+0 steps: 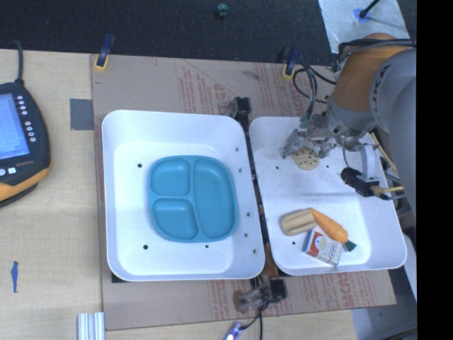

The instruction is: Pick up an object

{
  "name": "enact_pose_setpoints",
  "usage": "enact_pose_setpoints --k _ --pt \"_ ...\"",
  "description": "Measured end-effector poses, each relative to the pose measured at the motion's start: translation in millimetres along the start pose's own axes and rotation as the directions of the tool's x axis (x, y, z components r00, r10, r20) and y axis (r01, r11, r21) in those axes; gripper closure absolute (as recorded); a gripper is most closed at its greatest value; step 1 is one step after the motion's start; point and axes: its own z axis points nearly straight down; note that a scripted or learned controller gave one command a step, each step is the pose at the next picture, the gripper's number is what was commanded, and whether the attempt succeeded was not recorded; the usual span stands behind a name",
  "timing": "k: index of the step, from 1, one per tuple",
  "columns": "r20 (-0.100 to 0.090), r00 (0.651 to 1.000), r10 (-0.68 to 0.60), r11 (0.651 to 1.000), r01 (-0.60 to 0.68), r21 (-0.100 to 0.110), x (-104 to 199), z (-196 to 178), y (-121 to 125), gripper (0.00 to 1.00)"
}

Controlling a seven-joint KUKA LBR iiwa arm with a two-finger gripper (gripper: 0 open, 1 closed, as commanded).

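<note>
Starting at 9 o'clock, the left shallow white plastic bin (pixel 113 190) has a light blue three-compartment plastic plate (pixel 192 198) sitting flat in the middle, well apart from the action, so no trouble there.

The right shallow white plastic bin (pixel 272 190) is where it gets dicey. The claw (pixel 306 146) sits low at about 12 o'clock in that bin, right over a small round tan cracker-like disc with dark dots (pixel 306 161), which looks like the target. Honestly can't tell if the claw is spread or squeezed; it's all grey clutter from this angle.

My worry: that disc looks thin and flat, so I'd guess the claw just scrapes the bin floor or nudges it away and comes up with nothing.

Down at 6 o'clock a tan bread-roll-shaped toy (pixel 297 222), an orange toy carrot (pixel 330 226) and a small printed box (pixel 322 248) huddle together, touching, so any grab there risks snagging two.
</note>
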Motion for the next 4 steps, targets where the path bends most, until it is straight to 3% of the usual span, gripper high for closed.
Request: enact_pose_setpoints --k 1,2,3,4 --pt "0.002 1.000 0.004 1.000 -0.004 -0.001 -67 1 -140 0.00" --pt "0.001 1.000 0.003 1.000 -0.003 -0.004 -75 -29 -80 0.00" --pt "0.002 1.000 -0.001 1.000 0.001 -0.003 25 0 -22 0.00" --pt "0.001 1.000 0.004 1.000 -0.004 -0.003 0 -1 0 0.00"
